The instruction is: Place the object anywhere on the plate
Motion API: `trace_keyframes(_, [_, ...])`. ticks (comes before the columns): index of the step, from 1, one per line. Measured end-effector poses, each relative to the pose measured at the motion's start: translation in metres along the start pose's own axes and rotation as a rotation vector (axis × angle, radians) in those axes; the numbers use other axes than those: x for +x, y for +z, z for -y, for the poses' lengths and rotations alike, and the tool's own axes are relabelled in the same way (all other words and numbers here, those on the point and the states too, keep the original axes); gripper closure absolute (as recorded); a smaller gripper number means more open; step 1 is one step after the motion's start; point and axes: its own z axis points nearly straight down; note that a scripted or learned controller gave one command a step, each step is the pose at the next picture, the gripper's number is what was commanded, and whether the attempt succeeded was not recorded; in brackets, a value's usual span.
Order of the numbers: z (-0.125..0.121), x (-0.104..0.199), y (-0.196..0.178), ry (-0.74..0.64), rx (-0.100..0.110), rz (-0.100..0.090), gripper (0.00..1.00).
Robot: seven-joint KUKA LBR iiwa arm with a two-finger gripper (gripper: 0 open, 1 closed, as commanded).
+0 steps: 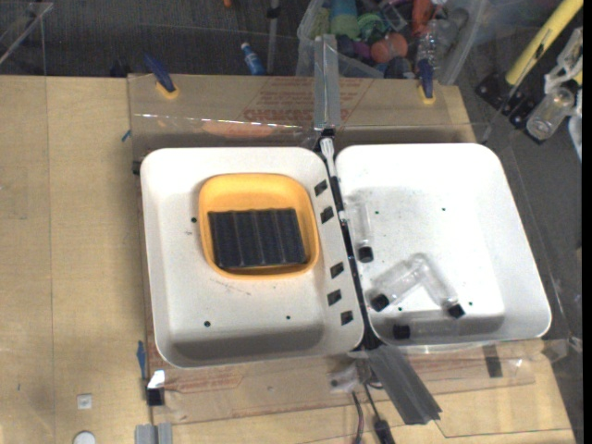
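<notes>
Robotics lab bench.
Two white bins (425, 169) on a wooden bench (65, 248); crate of toys (388, 12) top centre, cables, clamps.

Far right edge: a pale grey-white rounded piece (566, 67), with a silvery cylinder (548, 117) just below. Arm or clutter, can't tell.

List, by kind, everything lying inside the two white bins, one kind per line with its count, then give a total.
Orange plate: 1
Dark ribbed rectangular object on the plate: 1
Clear plastic tubes with black caps: 3, one by the divider, two crossing and in the right bin
Total: 5
</notes>
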Motion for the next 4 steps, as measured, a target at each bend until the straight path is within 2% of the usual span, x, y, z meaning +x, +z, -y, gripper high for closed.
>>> trace_keyframes(2, [0.0002, 0.0002, 0.0004, -0.651, -0.002, 0.0, 1.0])
trace_keyframes(4, [0.0002, 0.0005, 0.0012, -1.205, -0.005, 0.001, 1.0])
